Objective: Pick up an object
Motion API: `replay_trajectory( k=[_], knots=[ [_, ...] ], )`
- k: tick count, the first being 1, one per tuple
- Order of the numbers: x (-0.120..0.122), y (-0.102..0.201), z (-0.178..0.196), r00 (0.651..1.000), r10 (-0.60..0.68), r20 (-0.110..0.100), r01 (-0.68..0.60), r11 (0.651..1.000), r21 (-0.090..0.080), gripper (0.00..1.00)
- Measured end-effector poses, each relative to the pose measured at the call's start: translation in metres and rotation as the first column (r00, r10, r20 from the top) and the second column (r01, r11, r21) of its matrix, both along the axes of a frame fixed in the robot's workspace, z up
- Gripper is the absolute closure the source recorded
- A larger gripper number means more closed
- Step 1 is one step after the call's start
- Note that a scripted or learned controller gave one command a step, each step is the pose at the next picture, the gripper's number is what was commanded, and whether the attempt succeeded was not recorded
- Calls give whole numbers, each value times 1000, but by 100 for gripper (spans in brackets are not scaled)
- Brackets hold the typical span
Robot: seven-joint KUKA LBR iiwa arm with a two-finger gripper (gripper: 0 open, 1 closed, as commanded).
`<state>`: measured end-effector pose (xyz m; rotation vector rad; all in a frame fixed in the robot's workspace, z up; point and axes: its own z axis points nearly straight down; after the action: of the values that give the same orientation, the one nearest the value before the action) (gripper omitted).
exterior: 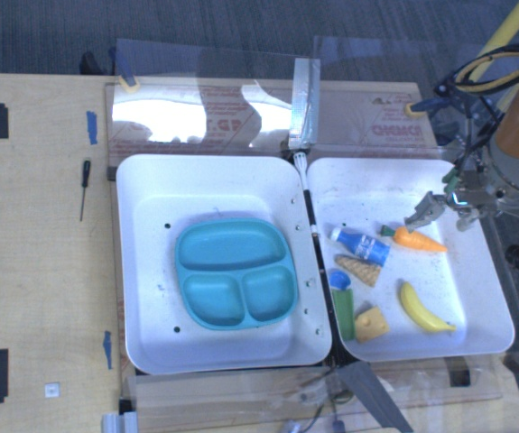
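The wooden surface carries two shallow white bins side by side.

Left bin: a teal divided plate with three compartments lies flat near the middle, one long compartment at the far side and two smaller ones at the near side.

Right bin: several small toy foods sit grouped in the near half.
- An orange carrot with a green top lies on its side, green end toward the divider between the bins.
- A blue-and-white bottle lies on its side just left of the carrot, white cap toward the divider.
- A tan waffle cone lies just below the bottle, touching or nearly touching it.
- A green tube with a blue cap lies along the divider wall, cap at the far end.
- A yellow-brown chunk sits just beside the tube, close to the near wall.
- A yellow banana lies to the right, apart from the rest, curved toward the bin's near right corner.

The arm reaches in from the right, with cables looped above the wrist. The hand hangs low over the right bin's right side, just above and right of the carrot. Its fingers stand spread apart, one angling down-left toward the carrot's far side. Nothing sits between them. Whether a fingertip touches the carrot cannot be told.

A screwdriver lies on the surface left of the bins.
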<state>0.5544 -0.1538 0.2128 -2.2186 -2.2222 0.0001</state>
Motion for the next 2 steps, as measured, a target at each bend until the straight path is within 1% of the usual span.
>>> replay_trajectory(
  k=[1, 2],
  knots=[
    [58, -26, -124, 990, 138, 11, -138, 990, -5, 0],
    [32, -45, -126, 999, 45, 4, -45, 999, 4, 0]
  ],
)
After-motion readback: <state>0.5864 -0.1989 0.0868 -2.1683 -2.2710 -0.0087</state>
